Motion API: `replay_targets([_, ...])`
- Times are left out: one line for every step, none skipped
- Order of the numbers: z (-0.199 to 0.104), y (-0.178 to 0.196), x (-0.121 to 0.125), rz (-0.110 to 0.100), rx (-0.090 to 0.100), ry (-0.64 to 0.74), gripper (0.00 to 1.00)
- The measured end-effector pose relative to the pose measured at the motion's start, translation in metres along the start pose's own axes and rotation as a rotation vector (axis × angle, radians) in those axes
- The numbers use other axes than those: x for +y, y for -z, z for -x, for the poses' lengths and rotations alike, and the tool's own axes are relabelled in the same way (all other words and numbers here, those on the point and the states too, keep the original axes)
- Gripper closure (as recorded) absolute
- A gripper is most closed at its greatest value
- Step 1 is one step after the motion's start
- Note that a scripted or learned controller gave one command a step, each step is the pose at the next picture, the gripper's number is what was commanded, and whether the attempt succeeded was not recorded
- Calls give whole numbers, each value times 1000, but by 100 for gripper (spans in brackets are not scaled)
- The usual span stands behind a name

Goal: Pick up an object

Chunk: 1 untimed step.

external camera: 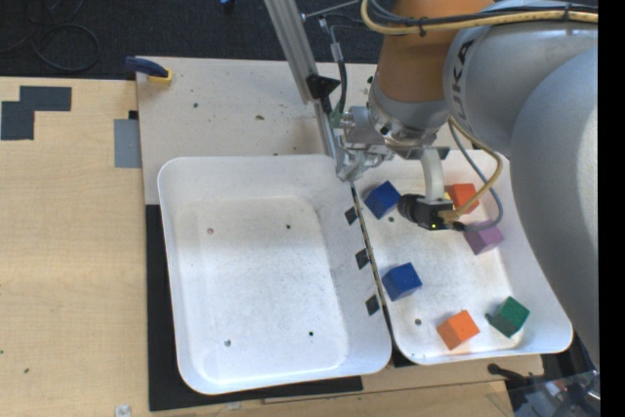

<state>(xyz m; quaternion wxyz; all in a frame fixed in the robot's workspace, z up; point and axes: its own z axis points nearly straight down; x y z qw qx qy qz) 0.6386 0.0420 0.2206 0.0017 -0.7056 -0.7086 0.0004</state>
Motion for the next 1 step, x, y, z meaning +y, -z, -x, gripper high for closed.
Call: replay_targets([-49, 13, 1, 2, 0, 0, 100])
